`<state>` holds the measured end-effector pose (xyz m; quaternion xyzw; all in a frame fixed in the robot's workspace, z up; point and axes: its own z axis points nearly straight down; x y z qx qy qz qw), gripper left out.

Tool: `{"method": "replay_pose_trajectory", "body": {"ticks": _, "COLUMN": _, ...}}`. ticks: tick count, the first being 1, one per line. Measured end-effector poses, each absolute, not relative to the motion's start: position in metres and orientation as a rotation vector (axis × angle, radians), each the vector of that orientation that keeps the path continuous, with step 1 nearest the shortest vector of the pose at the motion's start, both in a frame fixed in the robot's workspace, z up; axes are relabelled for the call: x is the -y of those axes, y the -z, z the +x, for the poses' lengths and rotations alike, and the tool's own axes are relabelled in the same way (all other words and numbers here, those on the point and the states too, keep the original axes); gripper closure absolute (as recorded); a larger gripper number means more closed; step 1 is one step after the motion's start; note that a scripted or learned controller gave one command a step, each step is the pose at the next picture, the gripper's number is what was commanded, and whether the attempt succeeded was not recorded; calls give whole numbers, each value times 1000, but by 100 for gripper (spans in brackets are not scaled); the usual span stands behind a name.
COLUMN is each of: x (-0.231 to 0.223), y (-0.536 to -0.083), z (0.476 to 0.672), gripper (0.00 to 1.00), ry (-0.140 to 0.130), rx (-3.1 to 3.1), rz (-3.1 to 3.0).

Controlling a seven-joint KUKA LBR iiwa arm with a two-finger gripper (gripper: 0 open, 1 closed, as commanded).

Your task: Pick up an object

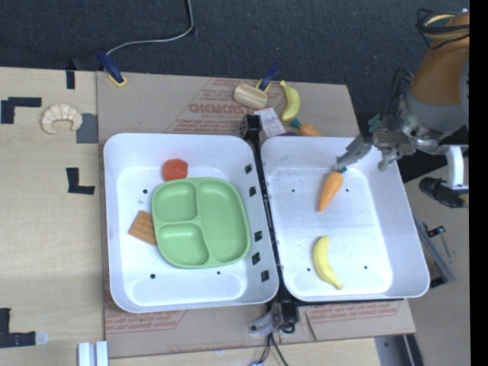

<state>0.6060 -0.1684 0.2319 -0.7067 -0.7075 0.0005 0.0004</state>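
— What's lying nearest us?

— A banana [326,262] is lying in the right bin [396,235], toward its front. In the left bin [122,204] a green tray [201,222] with three compartments is sitting, with a tan wedge [142,226] tucked just beside its left edge and partly under it.

— And the carrot?

— The carrot [329,189] is lying farther back in the right bin, tip pointing toward us, top end pointing up toward the arm. A red piece [175,168] is sitting just behind the tray in the left bin.

— Is the gripper on it?

— The gripper [352,156] is hanging over the back of the right bin, one thin finger [349,158] slanting down to the carrot's top, seemingly touching it. I can't tell how wide it's standing, and nothing is showing clamped between its fingers. The carrot is resting on the bin floor.

— Beyond the bins?

— On the cardboard [191,105] behind them a second banana [290,101], a bread roll [250,95] and a small packet [268,120] are clustering near the divide. Far left, a croissant [62,117] is sitting on the bench.
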Motion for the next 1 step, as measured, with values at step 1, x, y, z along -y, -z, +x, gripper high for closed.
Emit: {"method": "replay_pose_trajectory", "body": {"ticks": 1, "x": 159, "y": -90, "z": 650, "gripper": 0, "ry": 1, "rx": 2225, "rz": -2219}}
